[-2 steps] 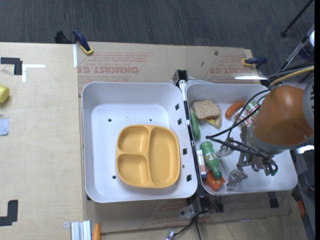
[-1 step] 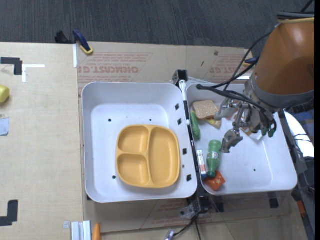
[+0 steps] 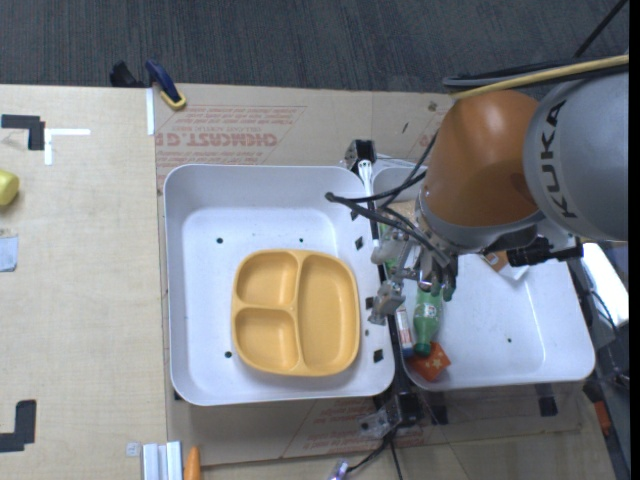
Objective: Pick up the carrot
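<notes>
hovering over the right bin (image 3: 540, 348), the gripper (image 3: 412, 293), its grip state impossible to tell, is sitting just above the carrot (image 3: 431, 365) lying at the bin's near-left corner.

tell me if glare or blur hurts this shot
Camera view: even overhead light, soft shadows inside the left white plastic bin; a blown-out patch at the right white bin's far edge; the gripper region looks cluttered and slightly soft; the yellow three-compartment plate is sharp.
</notes>
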Controlling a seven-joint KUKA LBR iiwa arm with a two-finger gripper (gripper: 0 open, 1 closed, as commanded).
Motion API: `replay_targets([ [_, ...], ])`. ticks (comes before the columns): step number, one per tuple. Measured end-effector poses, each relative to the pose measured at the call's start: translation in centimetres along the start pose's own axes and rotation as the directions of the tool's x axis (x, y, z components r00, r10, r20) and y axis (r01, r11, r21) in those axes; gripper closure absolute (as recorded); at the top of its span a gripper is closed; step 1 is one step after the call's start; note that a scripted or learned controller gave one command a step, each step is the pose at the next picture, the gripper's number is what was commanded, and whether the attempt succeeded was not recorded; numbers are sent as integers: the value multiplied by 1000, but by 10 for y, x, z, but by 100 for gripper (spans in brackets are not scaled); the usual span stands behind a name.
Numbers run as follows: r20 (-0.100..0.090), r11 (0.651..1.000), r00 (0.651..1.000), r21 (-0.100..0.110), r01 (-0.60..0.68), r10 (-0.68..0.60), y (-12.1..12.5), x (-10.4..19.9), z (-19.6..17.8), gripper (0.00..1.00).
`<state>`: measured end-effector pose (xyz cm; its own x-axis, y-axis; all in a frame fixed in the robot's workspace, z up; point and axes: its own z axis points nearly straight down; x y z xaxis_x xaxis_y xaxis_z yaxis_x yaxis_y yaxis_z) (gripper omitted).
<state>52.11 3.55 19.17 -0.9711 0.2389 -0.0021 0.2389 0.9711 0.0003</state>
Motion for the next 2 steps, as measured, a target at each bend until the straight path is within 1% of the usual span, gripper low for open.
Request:
replay_targets([
  [1, -2, 993, 993, 0, 115, -115, 70, -5, 84, 0],
  [2, 0, 993, 993, 1, 116, -116, 70, -6, 74, 100],
])
